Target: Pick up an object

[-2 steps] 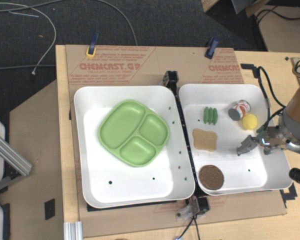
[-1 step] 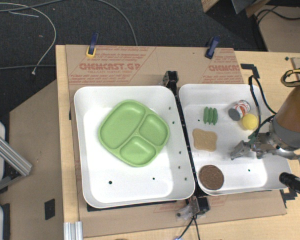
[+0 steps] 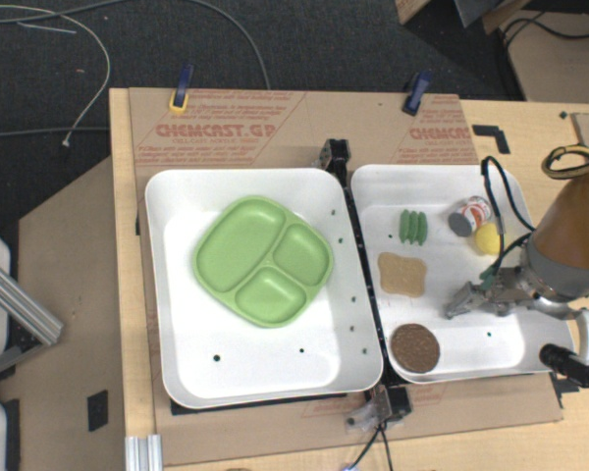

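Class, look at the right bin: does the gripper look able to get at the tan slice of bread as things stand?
Probably yes. The gripper sits low in the right bin, just right of the bread slice, with bare bin floor between them and nothing lying on the slice.

**Colours on the bench**

Two white bins (image 3: 177, 361) sit on tan cardboard (image 3: 137, 263) printed with red lettering. A light green tray (image 3: 263, 260). Small items: dark green pods (image 3: 412, 227), a tan slice (image 3: 402, 275), a brown speckled disc (image 3: 414, 347), a yellow piece (image 3: 487, 239).
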You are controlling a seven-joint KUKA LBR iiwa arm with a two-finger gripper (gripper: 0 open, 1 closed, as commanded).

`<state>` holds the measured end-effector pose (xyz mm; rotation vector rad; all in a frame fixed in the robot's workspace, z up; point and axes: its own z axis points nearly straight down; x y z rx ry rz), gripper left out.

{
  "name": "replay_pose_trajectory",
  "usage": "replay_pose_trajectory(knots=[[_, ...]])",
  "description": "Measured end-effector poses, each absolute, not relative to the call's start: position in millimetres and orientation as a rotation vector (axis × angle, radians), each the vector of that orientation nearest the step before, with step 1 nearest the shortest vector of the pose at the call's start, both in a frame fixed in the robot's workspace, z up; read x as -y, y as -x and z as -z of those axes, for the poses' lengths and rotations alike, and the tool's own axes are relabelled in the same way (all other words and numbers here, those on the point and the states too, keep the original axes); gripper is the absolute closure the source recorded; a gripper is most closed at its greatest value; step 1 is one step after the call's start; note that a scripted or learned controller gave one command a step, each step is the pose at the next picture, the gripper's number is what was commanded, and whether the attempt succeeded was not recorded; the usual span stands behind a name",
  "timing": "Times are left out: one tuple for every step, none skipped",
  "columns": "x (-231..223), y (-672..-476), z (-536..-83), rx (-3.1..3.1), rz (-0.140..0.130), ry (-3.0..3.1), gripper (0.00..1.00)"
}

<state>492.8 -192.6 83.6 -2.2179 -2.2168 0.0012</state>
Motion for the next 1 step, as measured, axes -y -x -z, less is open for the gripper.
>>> replay_pose_trajectory(knots=[[192.8, -493.8, -95.7, 2.218, 0.002, 2.221, 1.0]])
